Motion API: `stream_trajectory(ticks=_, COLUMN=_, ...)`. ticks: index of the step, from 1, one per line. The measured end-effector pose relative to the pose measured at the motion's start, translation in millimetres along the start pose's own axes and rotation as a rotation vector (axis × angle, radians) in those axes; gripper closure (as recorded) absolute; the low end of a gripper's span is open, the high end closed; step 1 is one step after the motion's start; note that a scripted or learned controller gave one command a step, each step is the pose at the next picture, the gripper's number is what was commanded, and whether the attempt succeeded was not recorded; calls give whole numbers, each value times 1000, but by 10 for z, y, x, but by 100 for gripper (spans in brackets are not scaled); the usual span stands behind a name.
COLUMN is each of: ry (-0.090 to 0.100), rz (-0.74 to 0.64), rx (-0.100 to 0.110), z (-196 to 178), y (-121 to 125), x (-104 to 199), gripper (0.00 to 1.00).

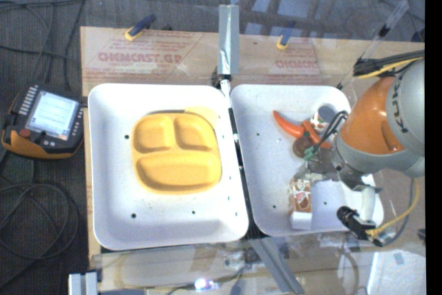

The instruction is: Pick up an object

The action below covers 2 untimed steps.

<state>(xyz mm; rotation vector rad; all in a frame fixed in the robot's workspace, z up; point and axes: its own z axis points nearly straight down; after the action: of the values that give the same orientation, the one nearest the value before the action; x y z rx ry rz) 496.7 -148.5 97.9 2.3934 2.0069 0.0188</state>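
Note:
The right bin holds several small objects. An orange carrot-shaped toy lies near its back. A brown round piece sits just in front of the toy, and a small white cup stands to their right. A brown-and-white packet lies near the front wall. My gripper is low over the right bin, between the brown piece and the packet, with the orange-banded wrist above it. The wrist hides part of the bin's right side.
A yellow compartment tray lies in the middle of the left bin. A grey post stands behind the divide between the bins. A teach pendant rests on the floor at the left. Cables hang by the arm's lower right.

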Motion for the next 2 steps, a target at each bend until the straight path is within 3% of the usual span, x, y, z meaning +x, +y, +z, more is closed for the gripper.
stream_trajectory(ticks=1, ry=0, rz=0, rx=5, z=12, y=-15, x=-1, gripper=0)
stream_trajectory(ticks=2, ry=4, rz=-6, rx=25, z=-432, y=-158, x=258, gripper=0)
